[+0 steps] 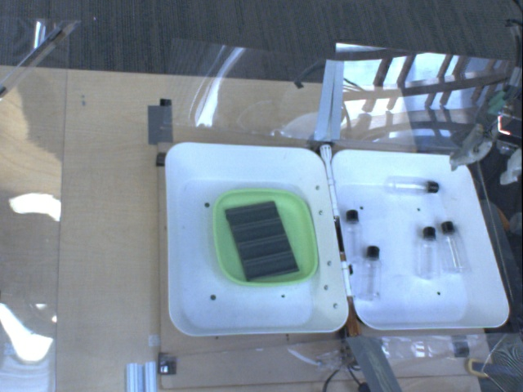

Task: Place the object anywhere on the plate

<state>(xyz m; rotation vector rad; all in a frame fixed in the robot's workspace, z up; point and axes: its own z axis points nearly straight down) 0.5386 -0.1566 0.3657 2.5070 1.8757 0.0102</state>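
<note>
We saw two shallow white bins side by side on the pale wooden table (98,219). The left bin (188,300) held a green plate (225,260), square with rounded corners, sitting roughly at the bin's middle. A dark grey ridged block (260,241) lay flat on the plate, turned slightly off the plate's edges and resting wholly within its rim.

The right bin (482,292) held five small clear vials with black caps, all lying down and apart from one another. One vial (409,186) lay crosswise near the far wall, its cap pointing right. A second vial (354,229) lay close to the bin's left wall, and a third vial (372,269) lay just nearer to us than that one. Two more, a fourth vial (427,251) and a fifth vial (451,247), lay next to each other towards the right side of the bin, with their caps at the far end.

At the right edge, beside the far right corner of the right bin, a pale part of the arm (480,147) reached in. It was blurred against the glare there, and we could not tell how the jaws stood or whether they held anything.
</note>
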